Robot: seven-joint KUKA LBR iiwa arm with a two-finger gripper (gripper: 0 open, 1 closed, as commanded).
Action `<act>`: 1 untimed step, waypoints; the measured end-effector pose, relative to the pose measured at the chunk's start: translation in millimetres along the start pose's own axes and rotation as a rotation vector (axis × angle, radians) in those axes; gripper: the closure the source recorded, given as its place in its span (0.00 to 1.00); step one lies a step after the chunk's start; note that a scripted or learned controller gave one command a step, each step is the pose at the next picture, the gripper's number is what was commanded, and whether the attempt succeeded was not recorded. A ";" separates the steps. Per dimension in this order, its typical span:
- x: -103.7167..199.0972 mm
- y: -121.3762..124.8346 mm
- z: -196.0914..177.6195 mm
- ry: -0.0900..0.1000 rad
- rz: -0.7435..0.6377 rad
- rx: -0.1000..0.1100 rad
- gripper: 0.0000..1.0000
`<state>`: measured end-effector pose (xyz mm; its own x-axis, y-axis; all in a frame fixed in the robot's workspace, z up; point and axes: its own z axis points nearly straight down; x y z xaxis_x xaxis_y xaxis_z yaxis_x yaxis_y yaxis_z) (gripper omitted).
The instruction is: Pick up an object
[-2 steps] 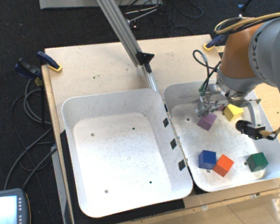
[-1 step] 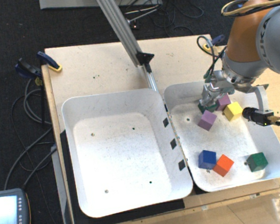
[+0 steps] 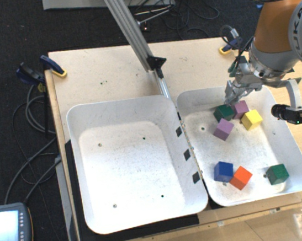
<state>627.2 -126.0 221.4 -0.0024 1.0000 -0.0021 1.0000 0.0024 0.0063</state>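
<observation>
Arm down over the far corner of the right bin, among the blocks.

Nearest the camera, along the front of the right bin point(image 3: 288, 142), sit a blue block point(image 3: 223, 171) touching an orange block point(image 3: 241, 177), with a green block point(image 3: 276, 173) apart to their right. Further back lies a purple block point(image 3: 223, 129), and beyond it a tight cluster: a yellow block point(image 3: 251, 119), a pink block point(image 3: 241, 108) and a dark green block point(image 3: 224, 112). The gripper point(image 3: 236, 96) hangs right over that cluster, just above the dark green and pink blocks; how wide it stands, and whether it has hold of anything, cannot be told from here. The left bin point(image 3: 86, 154) sits alongside. Behind, a metal pole point(image 3: 129, 25) slants across the bench point(image 3: 105, 73).
</observation>
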 end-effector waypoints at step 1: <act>-0.1 1.6 -39.8 0.000 0.000 0.000 1.00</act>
<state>628.6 -126.0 261.2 -0.0027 1.0000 -0.0018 1.0000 0.0028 0.0065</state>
